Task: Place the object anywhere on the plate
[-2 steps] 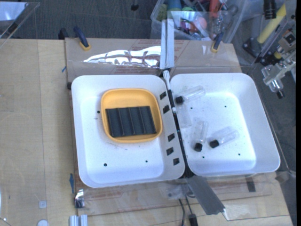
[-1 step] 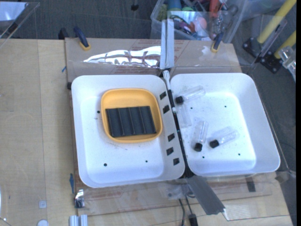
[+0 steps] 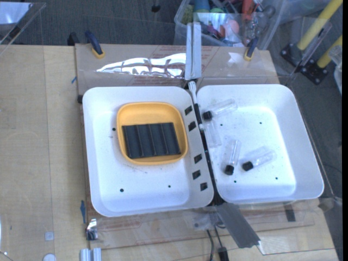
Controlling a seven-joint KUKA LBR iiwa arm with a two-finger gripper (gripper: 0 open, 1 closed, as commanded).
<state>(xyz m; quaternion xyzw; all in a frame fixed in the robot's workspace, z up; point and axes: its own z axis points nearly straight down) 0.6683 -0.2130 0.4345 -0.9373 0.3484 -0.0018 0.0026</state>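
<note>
Here, a ridged black block (image 3: 150, 140) is seen lying on the yellow plate (image 3: 126, 116), left of centre; three vials (image 3: 232, 155) are scattered in the right bin (image 3: 283, 118).

Two shallow white plastic bins (image 3: 103, 194) sit side by side. The left bin holds one square yellow plate (image 3: 151, 111) bearing one dark ribbed rectangular block (image 3: 150, 140). The right bin (image 3: 283, 189) holds three clear plastic vials with black caps (image 3: 232, 155).

We see 2 white bins (image 3: 103, 194) on the wooden surface (image 3: 38, 145) (a clear tub of clutter (image 3: 231, 10) sits behind).
</note>
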